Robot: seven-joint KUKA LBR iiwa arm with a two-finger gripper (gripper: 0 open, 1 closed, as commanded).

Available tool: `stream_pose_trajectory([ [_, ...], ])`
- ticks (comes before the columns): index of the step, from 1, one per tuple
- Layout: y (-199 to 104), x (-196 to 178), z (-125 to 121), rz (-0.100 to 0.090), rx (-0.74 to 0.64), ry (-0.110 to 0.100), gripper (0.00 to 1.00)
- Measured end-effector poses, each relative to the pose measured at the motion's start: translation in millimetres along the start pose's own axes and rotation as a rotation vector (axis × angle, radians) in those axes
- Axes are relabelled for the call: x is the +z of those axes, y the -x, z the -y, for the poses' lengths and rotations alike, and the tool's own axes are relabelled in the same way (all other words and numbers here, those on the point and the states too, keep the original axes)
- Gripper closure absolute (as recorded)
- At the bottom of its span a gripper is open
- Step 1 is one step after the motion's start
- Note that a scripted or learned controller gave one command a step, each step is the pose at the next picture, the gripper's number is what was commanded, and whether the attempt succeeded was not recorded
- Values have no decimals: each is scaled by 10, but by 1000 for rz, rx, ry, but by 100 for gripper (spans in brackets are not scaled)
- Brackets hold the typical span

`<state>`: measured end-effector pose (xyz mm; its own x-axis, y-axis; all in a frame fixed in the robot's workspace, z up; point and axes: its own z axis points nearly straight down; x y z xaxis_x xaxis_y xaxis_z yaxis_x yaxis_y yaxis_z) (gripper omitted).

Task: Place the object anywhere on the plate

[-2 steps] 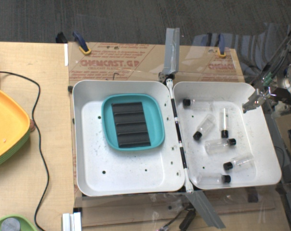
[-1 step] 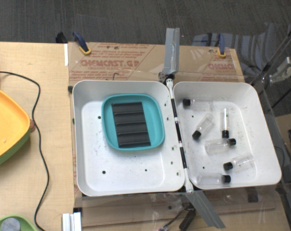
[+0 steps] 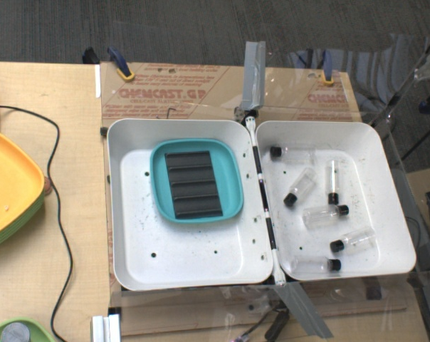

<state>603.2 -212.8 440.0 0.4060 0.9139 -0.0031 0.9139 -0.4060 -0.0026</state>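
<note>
Your teal plate (image 3: 197, 180) sits in the left bin (image 3: 129, 248), carrying a black ribbed insert (image 3: 193, 184). The clear vials with black caps (image 3: 299, 189) lie scattered in the right bin (image 3: 386, 255), apart from the plate. You have no sight of the tool's state here.

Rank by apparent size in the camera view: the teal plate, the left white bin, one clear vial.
1. Left white bin, the largest.
2. Teal plate, lying inside that bin.
3. Clear vial in the right bin, by far the smallest.
</note>
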Motion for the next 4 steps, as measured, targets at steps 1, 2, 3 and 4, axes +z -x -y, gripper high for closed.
stream_pose_trajectory([
  [1,-224,5,-463,0,62,-1,0],
  [2,-217,-2,-521,-1,158,0,0],
  [3,-223,2,-517,-1,301,-1,0],
  [4,-197,8,-499,0,477,-3,0],
])
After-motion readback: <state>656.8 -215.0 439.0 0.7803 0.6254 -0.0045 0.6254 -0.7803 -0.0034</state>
